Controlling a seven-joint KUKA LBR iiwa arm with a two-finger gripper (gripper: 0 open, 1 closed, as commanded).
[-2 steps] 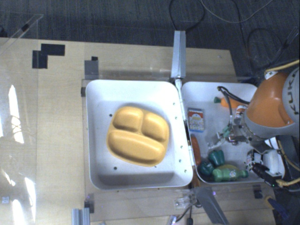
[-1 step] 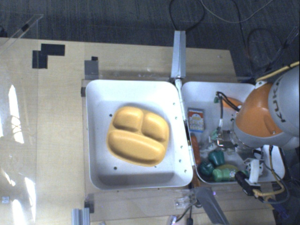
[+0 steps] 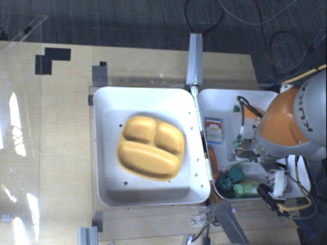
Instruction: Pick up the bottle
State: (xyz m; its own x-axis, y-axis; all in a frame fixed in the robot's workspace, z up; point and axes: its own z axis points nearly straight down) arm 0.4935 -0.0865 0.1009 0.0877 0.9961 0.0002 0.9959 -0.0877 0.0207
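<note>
Grey arm (image 3: pixel 312 103), orange band (image 3: pixel 280 119), black lettering, dark cables near wrist.

A pale wood bench (image 3: pixel 56 137) fills the view; dark carpet (image 3: pixel 102 9) with looping cables (image 3: pixel 240 9) lies at twelve o'clock.

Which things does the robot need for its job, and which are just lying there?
For the job: hand; light green thing, probably the bottle, in the right bin.
Just lying about: yellow lump in the left bin; little box; dark green thing.
</note>
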